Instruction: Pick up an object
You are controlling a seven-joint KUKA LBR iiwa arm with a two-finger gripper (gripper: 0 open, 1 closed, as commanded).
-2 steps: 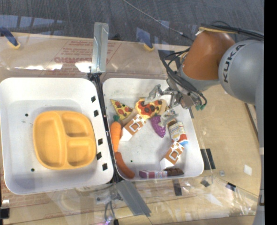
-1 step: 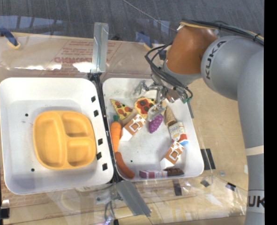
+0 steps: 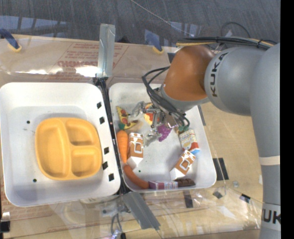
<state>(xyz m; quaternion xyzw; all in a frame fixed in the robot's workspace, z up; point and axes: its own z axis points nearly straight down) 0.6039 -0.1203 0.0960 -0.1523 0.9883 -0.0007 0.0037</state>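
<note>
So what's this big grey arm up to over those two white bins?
The arm's gripper is down in the right bin, among small toy foods: a carrot, a sausage, little cartons. It's trying to pick one up, right by a purple piece. The left bin has a yellow divided tray.

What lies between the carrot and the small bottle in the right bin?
In the camera view, a small carton lies beside the carrot; then bare bin floor up to the bottle.

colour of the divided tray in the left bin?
Yellow-orange, plain, no pattern. The tray shows best in the camera view, lying in the left bin.
</note>
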